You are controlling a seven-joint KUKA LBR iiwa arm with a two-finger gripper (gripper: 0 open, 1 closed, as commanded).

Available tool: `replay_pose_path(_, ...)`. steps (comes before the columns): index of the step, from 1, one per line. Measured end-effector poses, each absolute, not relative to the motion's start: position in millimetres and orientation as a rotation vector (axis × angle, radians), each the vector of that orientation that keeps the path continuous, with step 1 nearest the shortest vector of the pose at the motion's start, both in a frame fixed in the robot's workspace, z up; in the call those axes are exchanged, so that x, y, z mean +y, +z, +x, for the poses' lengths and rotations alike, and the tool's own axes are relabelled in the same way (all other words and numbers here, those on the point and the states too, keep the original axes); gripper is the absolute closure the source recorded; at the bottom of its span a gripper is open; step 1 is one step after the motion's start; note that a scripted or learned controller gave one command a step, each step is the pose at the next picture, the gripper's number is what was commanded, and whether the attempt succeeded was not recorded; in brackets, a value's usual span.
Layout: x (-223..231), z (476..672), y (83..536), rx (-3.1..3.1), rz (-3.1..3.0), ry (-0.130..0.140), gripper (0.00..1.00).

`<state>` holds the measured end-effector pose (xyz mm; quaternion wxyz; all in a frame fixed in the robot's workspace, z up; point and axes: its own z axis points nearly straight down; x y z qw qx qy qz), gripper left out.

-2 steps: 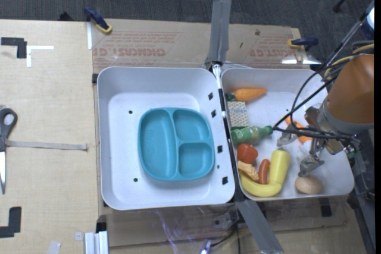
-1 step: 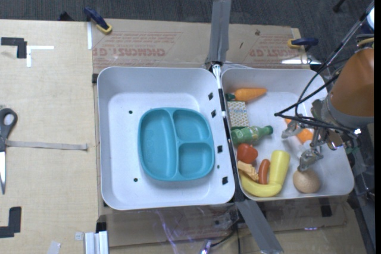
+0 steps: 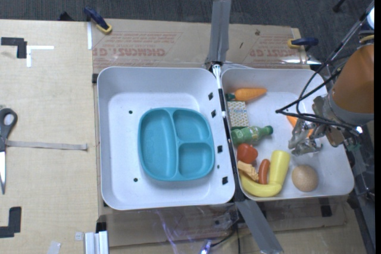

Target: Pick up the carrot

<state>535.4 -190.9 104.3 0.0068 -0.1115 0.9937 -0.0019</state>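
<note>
Carrot [image 3: 250,93] lies at the right bin's [image 3: 333,190] far end.
Light, stiff, likely slick: grip mid-body. Claw [image 3: 305,143] state: cannot tell.

Bench [image 3: 47,187] bears bins [image 3: 113,128], scissors [image 3: 5,140]

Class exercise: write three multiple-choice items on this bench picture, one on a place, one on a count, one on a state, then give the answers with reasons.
1. Where does the carrot lie?
A. right bin, far end
B. on the tray
C. on the cardboard

2. How many compartments has the blue tray?
A. two
B. three
C. five

3. What is on the tray?
A. an egg
B. a banana
C. nothing

Answers:
1 A, it lies by the right bin's far wall.
2 B, two ridges divide it into three.
3 C, bare blue shows throughout.
</note>
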Motion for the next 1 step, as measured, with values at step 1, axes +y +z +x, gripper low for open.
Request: replay_pose_path(1,-133.5,546.5,182.6,3.134,-0.081,-0.001,1.00)
